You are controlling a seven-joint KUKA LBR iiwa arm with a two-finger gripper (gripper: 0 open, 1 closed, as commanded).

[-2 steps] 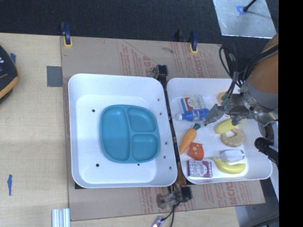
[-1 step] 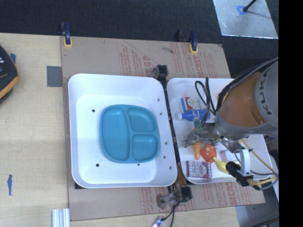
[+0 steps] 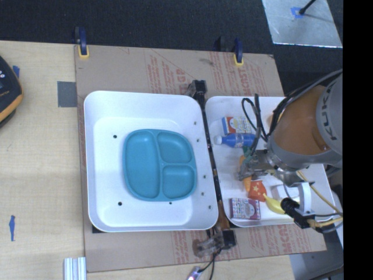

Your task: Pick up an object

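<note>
The right bin point(image 3: 224, 174) holds several small items: a white bottle with a blue label point(image 3: 236, 139), a small white carton point(image 3: 235, 124) behind it, an orange piece point(image 3: 255, 188), a yellow piece point(image 3: 273, 203) and a red-and-white packet point(image 3: 245, 207) at the front. My gripper point(image 3: 252, 168) is low inside this bin, just above the orange piece and in front of the bottle. The wrist and grey-orange arm point(image 3: 300, 127) cover the bin's right half. I see nothing clearly held.
The left bin point(image 3: 96, 156) carries a blue divided plate point(image 3: 158, 163). Black cables point(image 3: 253, 112) loop off the wrist over the right bin. Clamps point(image 3: 237, 50) pin the cardboard at the back. A yellow-black device point(image 3: 9, 92) lies at the far left.
</note>
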